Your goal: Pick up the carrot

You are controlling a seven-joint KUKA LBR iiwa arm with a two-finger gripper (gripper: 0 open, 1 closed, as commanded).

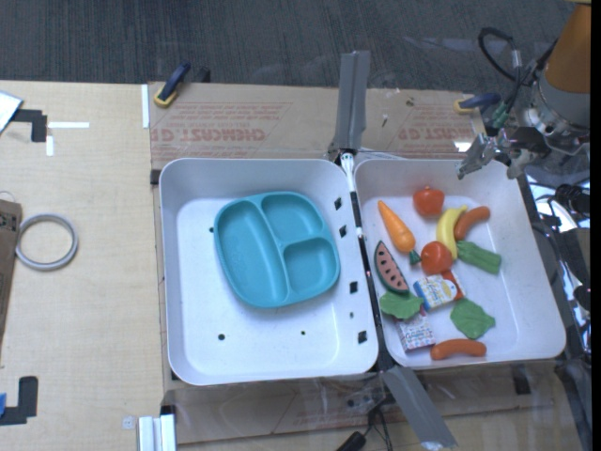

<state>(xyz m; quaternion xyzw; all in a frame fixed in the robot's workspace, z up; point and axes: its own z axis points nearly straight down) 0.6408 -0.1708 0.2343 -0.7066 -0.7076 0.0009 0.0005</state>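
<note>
From my remote seat I see the gripper [488,153] hanging over the far rim of the right bin [545,341], up in the corner by the arm's orange band [571,59]. Whether it is released or clenched I cannot tell; cables and wrist hardware blur that spot, and nothing visible sits in it. The carrot [396,226] lies at the left side of that bin, near the wall shared with the left bin [178,280], slanting with its thick end toward the bin's middle.

The risk, as I judge it, is crowding. A watermelon slice [387,268] lies just beside the carrot's lower end, and two tomatoes [428,201] [436,255] sit near its right side, with a banana [450,230] beyond them. A descent slightly right of the carrot could catch a tomato instead, or nudge it so it rolls into the carrot. A descent slightly left could strike the bin wall. The carrot's slant matters too: a grip closing along its length rather than across would likely slip off the tapered body. The blue plate [277,249] in the left bin stands well apart and poses no trouble.
</note>
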